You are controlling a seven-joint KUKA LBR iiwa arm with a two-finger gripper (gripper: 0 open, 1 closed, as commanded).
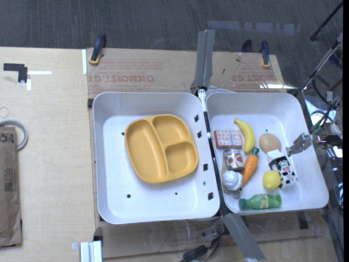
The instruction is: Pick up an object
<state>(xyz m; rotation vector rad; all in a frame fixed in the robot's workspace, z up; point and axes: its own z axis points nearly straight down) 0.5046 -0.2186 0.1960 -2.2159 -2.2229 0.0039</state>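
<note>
Claw (301, 143): a small grey metal part is seen at the right wall of the right bin (313, 201), close to the milk carton. Nothing is seen held in it. Whether it is wide or narrow cannot be told at this size.

Items, left to right:

1. Brown paper bag (8, 184), laid flat at the left edge of the wooden bench (49, 146).
2. Blue clamp (98, 48), fixed at the left corner of the cardboard sheet (147, 72) behind the bins.
3. Left bin (109, 201), white and shallow. One yellow divided plate (161, 148) is laid in it, turned at a slant.
4. Right bin, set against the left bin. All the loose objects for picking are kept here:
   - red-and-white box (228, 138), near the left wall;
   - red-and-white can (233, 159), just below the box;
   - white-and-grey small item (232, 180), below the can, its kind not made out;
   - banana (245, 134), just right of the box;
   - carrot (250, 168), slanted, its green top toward the banana;
   - green bottle (260, 202), laid on its side along the near wall;
   - lemon (271, 179), touching the carton;
   - beige rounded item (269, 143), right of the banana;
   - milk carton (283, 171), cow-patterned, lying tilted.
5. Second blue clamp (265, 53), fixed at the cardboard's right corner.
</note>
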